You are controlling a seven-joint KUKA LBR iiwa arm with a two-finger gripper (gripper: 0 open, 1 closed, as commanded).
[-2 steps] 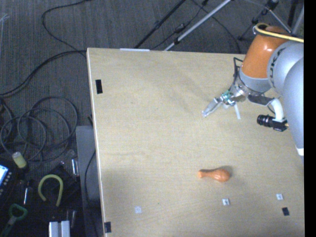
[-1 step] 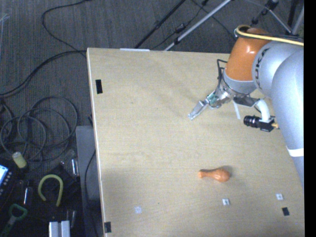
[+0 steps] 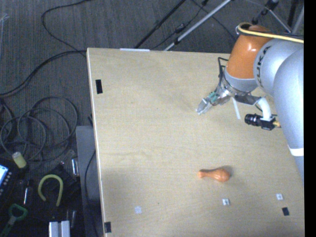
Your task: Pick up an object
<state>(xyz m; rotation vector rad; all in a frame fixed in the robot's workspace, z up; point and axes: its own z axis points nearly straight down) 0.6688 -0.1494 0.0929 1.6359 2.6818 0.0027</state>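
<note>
The grey arm (image 3: 286, 83) with its orange band reaches in from the right, over the far right part of the tan surface (image 3: 148, 132). Its pincer (image 3: 205, 106) points down and to the left, close above the bare board; whether its tips are apart or together cannot be told, since they are too small and pale to separate (nothing shows between them). The one object, a small orange pear-shaped thing (image 3: 215, 174) with a narrow neck pointing left, lies flat on the surface nearer the camera, well apart from the pincer and almost straight below it in the view. Off the surface's left edge, on the dark carpet, lie coiled black cables (image 3: 39, 127).
</note>
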